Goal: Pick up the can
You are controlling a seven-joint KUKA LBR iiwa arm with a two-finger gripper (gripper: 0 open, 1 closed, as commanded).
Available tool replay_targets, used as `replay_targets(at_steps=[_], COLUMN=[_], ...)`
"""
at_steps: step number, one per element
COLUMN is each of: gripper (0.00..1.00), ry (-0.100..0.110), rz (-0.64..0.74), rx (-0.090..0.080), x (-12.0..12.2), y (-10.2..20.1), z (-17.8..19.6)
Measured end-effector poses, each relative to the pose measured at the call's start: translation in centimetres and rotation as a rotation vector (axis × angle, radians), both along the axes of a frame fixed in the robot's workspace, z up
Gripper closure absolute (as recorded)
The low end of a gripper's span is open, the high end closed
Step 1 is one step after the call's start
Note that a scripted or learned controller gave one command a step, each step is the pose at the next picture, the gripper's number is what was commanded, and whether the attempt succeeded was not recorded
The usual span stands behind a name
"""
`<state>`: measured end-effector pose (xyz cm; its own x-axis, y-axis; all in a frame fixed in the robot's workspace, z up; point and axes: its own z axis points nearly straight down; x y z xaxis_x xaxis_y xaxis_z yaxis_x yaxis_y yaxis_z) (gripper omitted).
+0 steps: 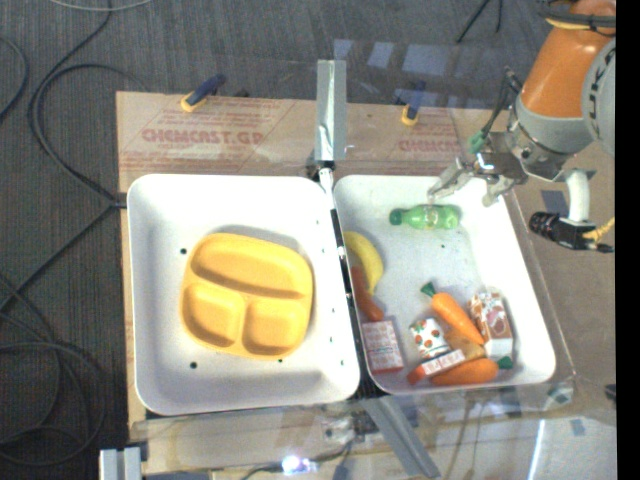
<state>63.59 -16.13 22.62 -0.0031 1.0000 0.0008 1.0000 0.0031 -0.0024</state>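
The can [430, 336], white with a red picture on its label, lies in the near part of the right bin [530, 268] among carrots and small cartons. My gripper [468, 185] hangs over the far edge of that bin, just above and right of a green bottle [427, 217]. Its two fingers are spread open with nothing between them. The can is well clear of the gripper, towards the near side.
Around the can lie two orange carrots [455, 316], a red-and-white carton [381, 346] and another carton [492, 320]. A banana [364, 258] rests by the divider. The left bin [150, 208] holds a yellow compartment tray [247, 295].
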Motion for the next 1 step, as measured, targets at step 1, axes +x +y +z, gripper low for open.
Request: replay_targets(at_steps=[1], gripper=[0.0], ry=[-0.001], rz=[-0.075], rx=[-0.003], x=[0.58], y=[-2.54], z=[-13.22])
